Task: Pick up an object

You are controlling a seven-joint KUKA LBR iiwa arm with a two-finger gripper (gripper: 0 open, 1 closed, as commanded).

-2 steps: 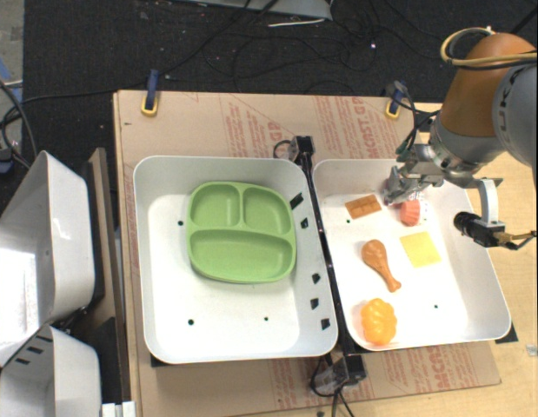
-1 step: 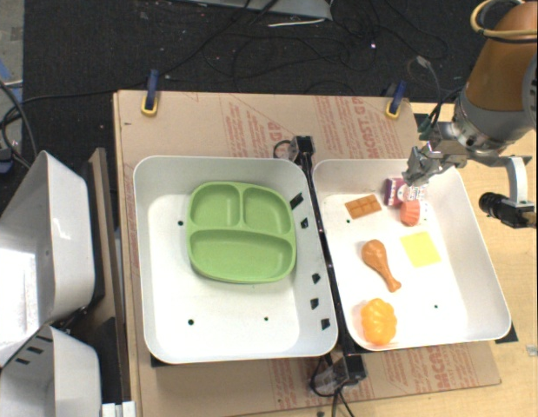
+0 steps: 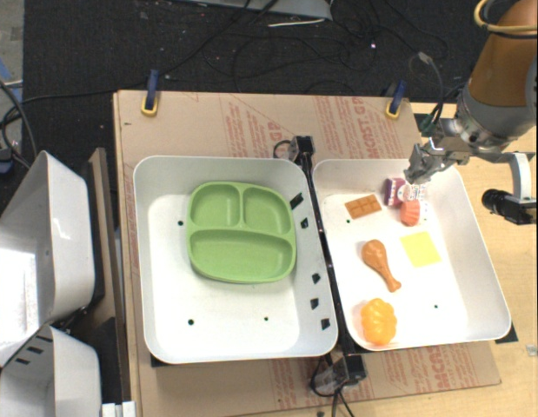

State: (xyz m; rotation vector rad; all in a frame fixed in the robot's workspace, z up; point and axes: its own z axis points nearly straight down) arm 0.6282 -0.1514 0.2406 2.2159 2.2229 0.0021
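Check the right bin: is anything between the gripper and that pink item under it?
Nothing visible. The gripper is right above the pink item, with the purple piece close beside on the left; the cracker lies farther left.

Left bin [image 3: 156,259] carries a green divided plate [image 3: 242,233]. Right bin [image 3: 477,268] — cracker [image 3: 363,206], drumstick [image 3: 381,264], yellow square [image 3: 420,249], orange fruit [image 3: 379,321]. Gripper [image 3: 416,183] hovers at its far edge over a pink piece [image 3: 411,213] — purple item [image 3: 394,190] beside.

A cardboard-topped bench [image 3: 251,115] bears two white bins: left bin [image 3: 156,259]; right bin [image 3: 477,268].
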